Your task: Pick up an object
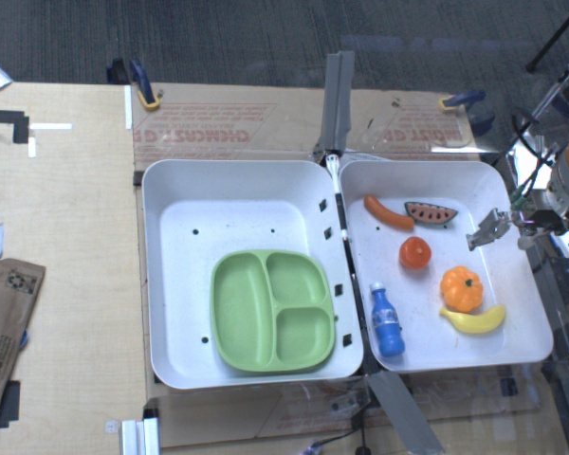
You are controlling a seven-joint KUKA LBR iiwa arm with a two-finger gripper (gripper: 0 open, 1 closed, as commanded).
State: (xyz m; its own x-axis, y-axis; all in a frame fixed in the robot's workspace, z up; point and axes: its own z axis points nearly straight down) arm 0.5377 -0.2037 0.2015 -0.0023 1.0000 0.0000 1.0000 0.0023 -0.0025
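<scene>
Nearest the viewer in the right bin [522,349], the banana [474,320] lies crosswise, touching the pumpkin [461,288] behind it. Beyond the pumpkin, toward the bin's right wall, the gripper [489,229] hangs above; finger state indeterminate. Nothing held.

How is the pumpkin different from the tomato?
The pumpkin is orange with a green stem on top; the tomato is red and its top looks plainer. The pumpkin looks bigger and lumpier; the tomato is smaller and smoother. The pumpkin touches the banana; the tomato sits alone. Both are roundish toy foods in the right bin.
</scene>
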